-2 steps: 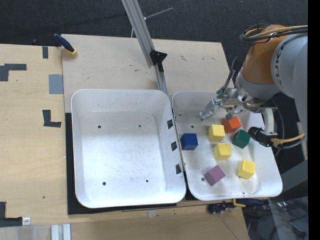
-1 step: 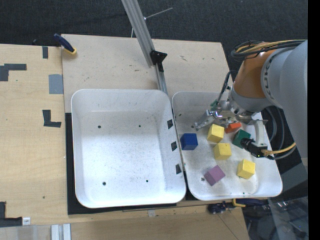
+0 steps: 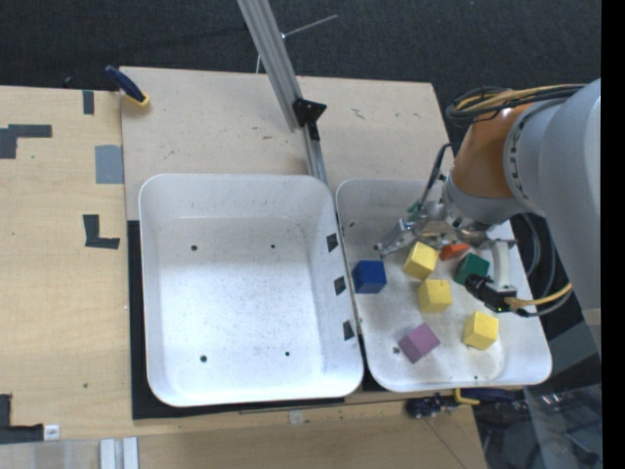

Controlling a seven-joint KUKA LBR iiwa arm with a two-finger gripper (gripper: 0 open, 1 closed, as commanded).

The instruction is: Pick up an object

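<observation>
1. Over the right-hand shallow white bin (image 3: 527, 364), the grey arm's end effector (image 3: 427, 231) hangs low among small blocks; its grip state cannot be told, and nothing is seen held in it.
2. Just below it sits a small yellow cube (image 3: 421, 260), the likeliest thing to pick; a second yellow cube (image 3: 436, 295) lies just beside that one.
3. A blue cube (image 3: 369, 277), a purple cube (image 3: 420, 342), a third yellow cube (image 3: 480, 329), a green block (image 3: 475, 266) and a small orange piece (image 3: 453, 251) lie around them.
4. The left white bin (image 3: 156, 262) stands alongside on the worktop (image 3: 59, 164).
5. The cube looks light, stiff and flat-faced, likely foam or wood, so it should not crush.
6. Gripping two opposite flat faces, squarely rather than across corners, would suit best; the close neighbours leave little room.
</observation>
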